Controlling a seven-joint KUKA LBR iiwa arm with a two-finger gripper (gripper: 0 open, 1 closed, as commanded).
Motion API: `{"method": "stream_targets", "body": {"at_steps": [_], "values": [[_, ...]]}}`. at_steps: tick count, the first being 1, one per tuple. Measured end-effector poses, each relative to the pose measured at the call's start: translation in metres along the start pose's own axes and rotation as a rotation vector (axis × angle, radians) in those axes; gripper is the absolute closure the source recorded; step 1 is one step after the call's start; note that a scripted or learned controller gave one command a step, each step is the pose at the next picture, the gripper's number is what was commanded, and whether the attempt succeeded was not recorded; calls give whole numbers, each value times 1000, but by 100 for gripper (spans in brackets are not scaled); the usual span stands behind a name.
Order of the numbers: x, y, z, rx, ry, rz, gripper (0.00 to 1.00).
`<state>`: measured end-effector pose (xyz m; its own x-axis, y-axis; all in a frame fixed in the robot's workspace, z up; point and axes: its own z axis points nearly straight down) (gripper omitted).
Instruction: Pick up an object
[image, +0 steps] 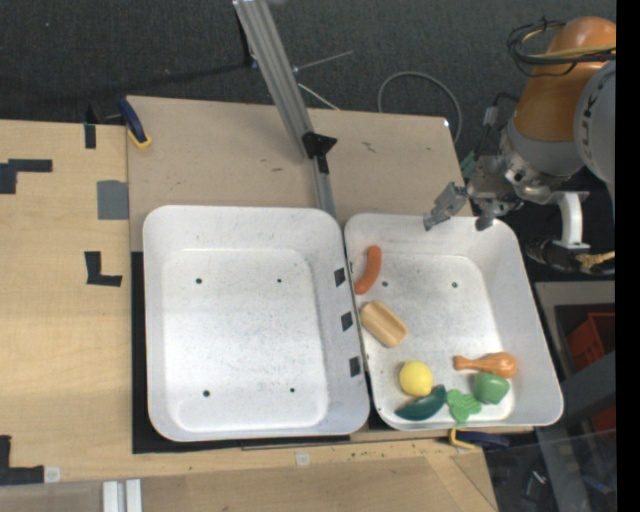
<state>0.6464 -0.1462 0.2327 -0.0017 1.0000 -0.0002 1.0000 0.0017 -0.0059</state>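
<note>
My gripper (462, 212) hangs over the far rim of the right bin (500, 300), fingers spread open with nothing between them. In that bin lie an orange sausage (368, 269) near the left wall, a tan bread roll (383, 324) below it, a yellow lemon (416, 378), a dark green vegetable (423, 405), a light green leafy piece (463, 405), a green pepper (490, 388) and an orange chicken drumstick (487, 365). All these toys sit well in front of the gripper.
The left bin (245, 320) stands beside the right one. A slanted metal pole (290, 100) crosses the back of the bench and ends at the bins' shared edge. A cable loop (420, 95) lies behind the right bin.
</note>
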Motion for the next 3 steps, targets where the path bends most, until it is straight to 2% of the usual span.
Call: {"method": "stream_targets", "body": {"at_steps": [2,3], "values": [[-6,-8,128,2,0,1,0],[-5,-6,114,-4,0,-1,100]]}}
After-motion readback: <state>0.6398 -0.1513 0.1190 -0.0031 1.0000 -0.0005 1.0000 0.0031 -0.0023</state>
